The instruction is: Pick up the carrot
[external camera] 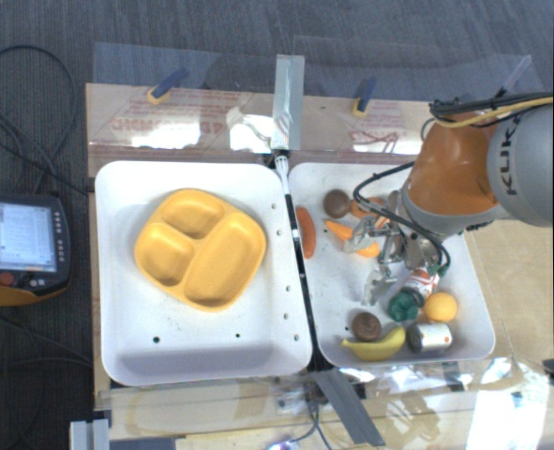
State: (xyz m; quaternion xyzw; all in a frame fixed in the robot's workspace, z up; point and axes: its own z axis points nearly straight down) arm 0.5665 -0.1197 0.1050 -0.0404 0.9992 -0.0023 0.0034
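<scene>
The carrot (305, 232), a slim orange-red piece, lies lengthwise against the left wall of the right bin (473, 345). My gripper (380, 284) hangs from the grey and orange arm over the middle of that bin. It sits to the right of the carrot and somewhat nearer the front, well apart from it. It points down just above a green bottle (406, 304) and a brown round object (366, 324). The carrot lies free, touched by nothing.
Two small orange pieces (338, 231) and a brown ball (336, 202) lie between the carrot and the arm. A banana (375, 347), a silver can (429, 337) and an orange fruit (440, 307) crowd the front right. A yellow compartment plate (200, 247) sits in the left bin (117, 345).
</scene>
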